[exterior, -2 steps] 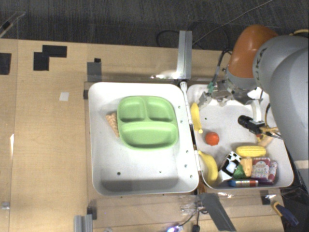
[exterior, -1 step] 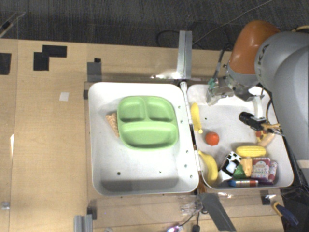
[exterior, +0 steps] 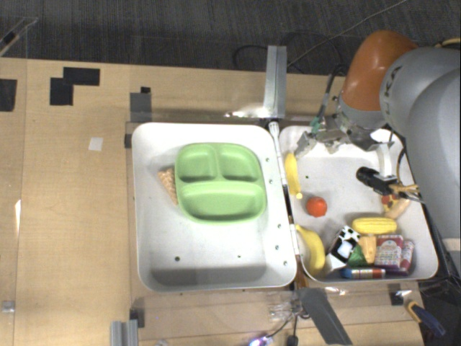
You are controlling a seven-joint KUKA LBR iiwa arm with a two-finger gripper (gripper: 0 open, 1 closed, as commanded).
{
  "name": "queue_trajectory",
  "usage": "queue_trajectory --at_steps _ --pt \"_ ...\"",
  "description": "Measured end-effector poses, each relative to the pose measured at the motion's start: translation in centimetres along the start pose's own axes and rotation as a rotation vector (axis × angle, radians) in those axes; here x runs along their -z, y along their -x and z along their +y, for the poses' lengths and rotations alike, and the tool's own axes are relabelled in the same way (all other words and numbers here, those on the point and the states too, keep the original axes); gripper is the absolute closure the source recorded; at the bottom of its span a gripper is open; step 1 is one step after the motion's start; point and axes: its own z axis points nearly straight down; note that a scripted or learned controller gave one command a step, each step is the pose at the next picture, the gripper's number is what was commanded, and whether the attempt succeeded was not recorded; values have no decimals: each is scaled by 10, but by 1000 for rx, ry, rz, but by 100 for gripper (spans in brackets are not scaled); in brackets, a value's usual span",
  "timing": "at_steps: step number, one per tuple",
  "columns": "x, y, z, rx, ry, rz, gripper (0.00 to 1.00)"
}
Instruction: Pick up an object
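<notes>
A small red ball [exterior: 315, 207] lies in the right bin [exterior: 338, 166], with a thin banana [exterior: 291, 173] just left of it. The claw [exterior: 306, 141] hangs beyond the ball. I cannot tell if it is spread or pressed together. Farther left of the ball, a green plate [exterior: 219, 181] sits in the other bin [exterior: 151, 215]. Both bins rest on a pale wood bench [exterior: 65, 193], with what may be dark carpet [exterior: 144, 20] behind.

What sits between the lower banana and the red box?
Camera view: a checkered object and a small yellow piece lie between the lower banana and red box.

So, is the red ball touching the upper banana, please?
Apart. The camera view shows white bin floor between the red ball and the upper banana.
</notes>
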Motion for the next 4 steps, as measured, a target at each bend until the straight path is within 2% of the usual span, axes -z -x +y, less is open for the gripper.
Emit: queue_trajectory --at_steps 1,2,3,4 --pt "-11 0 -61 118 -6 1 0" --pt "-15 7 -5 38 -12 2 0" --pt "162 42 -9 -22 -10 0 0" --pt "19 12 -7 95 -14 4 0"
